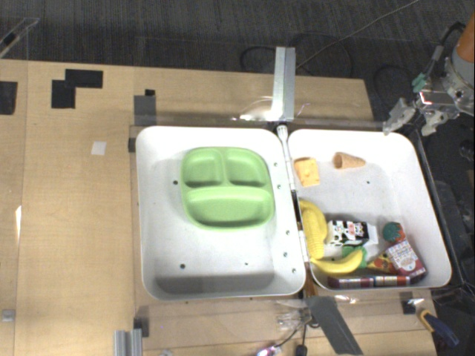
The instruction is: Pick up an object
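Camera view: green tray (225,186) sits in the left bin (156,221). Right bin (415,199) holds cheese wedge (307,171), cone (348,160), banana (318,232). Gripper (413,119) hovers at its far right corner, fingers released, grasping nothing. You should target the isolated cone.

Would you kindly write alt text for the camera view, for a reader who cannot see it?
The gripper hovers open at the right bin's far right corner; inside lie a banana, cheese wedge and cartons. The left bin holds a green divided tray.
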### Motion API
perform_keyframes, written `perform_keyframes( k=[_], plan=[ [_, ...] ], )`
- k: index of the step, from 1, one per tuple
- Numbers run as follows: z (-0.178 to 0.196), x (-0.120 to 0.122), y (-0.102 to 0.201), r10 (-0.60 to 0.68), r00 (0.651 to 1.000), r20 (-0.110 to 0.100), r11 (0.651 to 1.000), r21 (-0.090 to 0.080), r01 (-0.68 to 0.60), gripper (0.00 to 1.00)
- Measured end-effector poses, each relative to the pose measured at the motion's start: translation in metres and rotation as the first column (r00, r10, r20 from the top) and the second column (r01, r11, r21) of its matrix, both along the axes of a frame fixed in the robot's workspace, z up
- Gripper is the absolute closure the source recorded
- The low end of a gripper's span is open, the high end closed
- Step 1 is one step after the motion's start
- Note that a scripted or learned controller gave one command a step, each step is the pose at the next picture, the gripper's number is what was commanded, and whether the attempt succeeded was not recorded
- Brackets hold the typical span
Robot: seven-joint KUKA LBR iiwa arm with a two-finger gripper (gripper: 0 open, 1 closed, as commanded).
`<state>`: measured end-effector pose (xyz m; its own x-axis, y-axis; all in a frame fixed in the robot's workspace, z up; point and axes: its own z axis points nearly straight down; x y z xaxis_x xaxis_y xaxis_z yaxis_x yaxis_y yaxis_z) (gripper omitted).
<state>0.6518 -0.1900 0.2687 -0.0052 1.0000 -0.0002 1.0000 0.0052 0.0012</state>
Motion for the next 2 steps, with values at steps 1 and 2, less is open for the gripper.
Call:
perform_keyframes(
  k=[1,2],
  plan=[
    [-0.112,-0.03,0.065,-0.096,0.995,-0.004,0.995,0.001,0.096,0.0],
    [-0.176,-0.097,0.07,-0.045,0.999,0.006,0.999,0.0,0.045,0.0]
  ],
)
